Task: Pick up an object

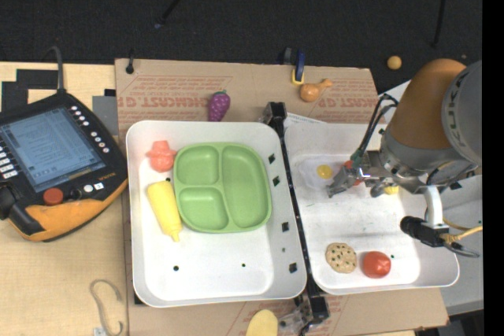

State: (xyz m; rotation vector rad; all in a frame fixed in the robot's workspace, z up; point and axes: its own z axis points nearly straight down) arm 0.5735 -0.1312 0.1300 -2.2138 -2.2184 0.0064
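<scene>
My gripper (pixel 343 183) hangs low over the upper middle of the right bin (pixel 441 273), on the grey arm with its orange band (pixel 425 102). A small yellow object (pixel 324 171) lies just left of the gripper; I cannot tell whether they touch. Near the bin's front lie a speckled cookie (pixel 341 256) and a red tomato (pixel 376 264), side by side. The left bin (pixel 205 271) holds a green divided plate (pixel 220 187), a pink object (pixel 160 156) and a yellow banana-like piece (pixel 164 208).
Purple grapes (pixel 219 104) and an orange pear-shaped toy (pixel 313 90) rest on the cardboard behind the bins. A teach pendant (pixel 55 161) sits at the left. A yellow object (pixel 262 322) lies in front of the bins. A dark divider (pixel 287 201) separates the bins.
</scene>
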